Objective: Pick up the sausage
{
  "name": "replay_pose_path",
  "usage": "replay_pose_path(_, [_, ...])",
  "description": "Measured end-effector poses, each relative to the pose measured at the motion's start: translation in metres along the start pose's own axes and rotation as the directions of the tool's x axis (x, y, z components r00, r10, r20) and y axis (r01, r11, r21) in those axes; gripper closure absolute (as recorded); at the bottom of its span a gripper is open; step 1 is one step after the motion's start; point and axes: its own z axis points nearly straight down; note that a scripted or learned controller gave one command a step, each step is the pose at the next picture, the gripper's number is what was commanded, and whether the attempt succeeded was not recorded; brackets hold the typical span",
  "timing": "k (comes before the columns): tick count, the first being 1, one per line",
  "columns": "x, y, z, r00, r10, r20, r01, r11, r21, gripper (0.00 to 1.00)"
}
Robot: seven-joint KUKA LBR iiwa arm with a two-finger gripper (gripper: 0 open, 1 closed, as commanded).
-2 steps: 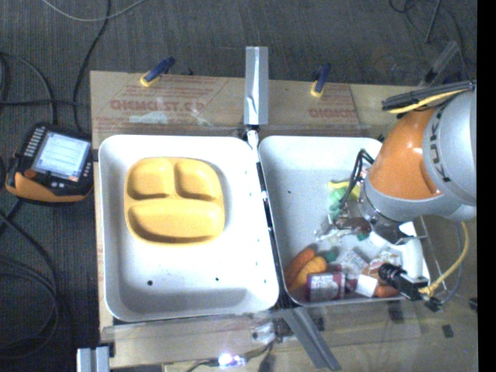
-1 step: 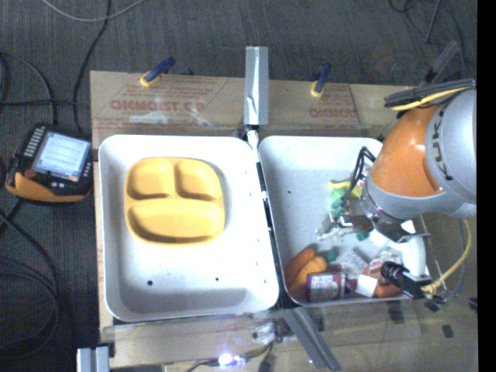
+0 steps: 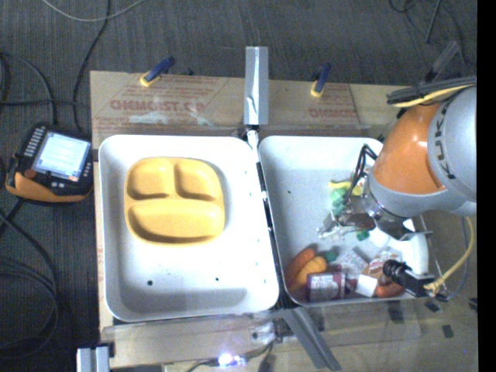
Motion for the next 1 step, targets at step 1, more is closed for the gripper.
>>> replay_pose_path(1, [0.0, 0.0, 0.0, 1.0, 0.0, 0.0, 0.0, 1.0, 0.0, 0.0])
